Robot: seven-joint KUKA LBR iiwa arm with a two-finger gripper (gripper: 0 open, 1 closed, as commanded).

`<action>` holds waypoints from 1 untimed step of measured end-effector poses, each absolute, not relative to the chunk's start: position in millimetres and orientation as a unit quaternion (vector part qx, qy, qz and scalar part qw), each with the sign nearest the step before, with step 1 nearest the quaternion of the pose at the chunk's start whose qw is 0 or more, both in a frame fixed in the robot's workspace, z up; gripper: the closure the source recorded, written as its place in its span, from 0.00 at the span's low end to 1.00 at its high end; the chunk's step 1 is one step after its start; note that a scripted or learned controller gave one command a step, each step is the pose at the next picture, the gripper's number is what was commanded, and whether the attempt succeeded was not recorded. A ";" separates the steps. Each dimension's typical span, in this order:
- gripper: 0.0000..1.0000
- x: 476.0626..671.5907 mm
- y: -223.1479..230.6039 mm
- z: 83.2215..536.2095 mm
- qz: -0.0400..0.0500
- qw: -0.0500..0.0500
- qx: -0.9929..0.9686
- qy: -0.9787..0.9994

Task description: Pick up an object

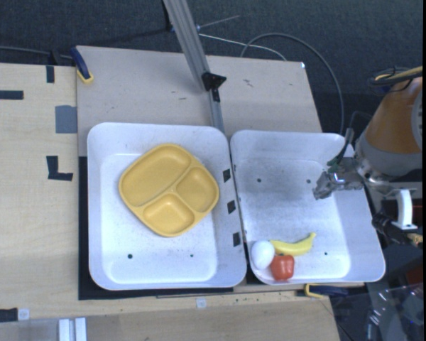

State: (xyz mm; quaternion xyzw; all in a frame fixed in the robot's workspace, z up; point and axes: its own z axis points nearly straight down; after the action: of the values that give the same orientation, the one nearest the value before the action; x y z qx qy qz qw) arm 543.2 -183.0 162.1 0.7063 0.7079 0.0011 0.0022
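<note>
I see a yellow plate (169, 188) in the left bin (103, 212); banana (295, 244), egg (262, 253), tomato (283, 266) lower right bin (355, 251); gripper (325, 187) state unclear.

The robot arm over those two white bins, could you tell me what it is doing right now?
The gripper hangs over the right bin, near its right wall, with nothing visibly held. A banana, a white egg and a red pepper lie at that bin's front edge. The left bin holds a yellow divided plate.

Even overhead light, soft shadows, slightly grainy focus.
</note>
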 end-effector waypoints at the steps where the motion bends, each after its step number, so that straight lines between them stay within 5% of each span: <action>1: 1.00 544.7 -182.8 214.6 0.001 0.002 0.706 0.708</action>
State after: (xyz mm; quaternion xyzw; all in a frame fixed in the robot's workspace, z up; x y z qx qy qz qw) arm 544.7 -182.8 214.6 0.7064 0.7078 0.0011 0.0023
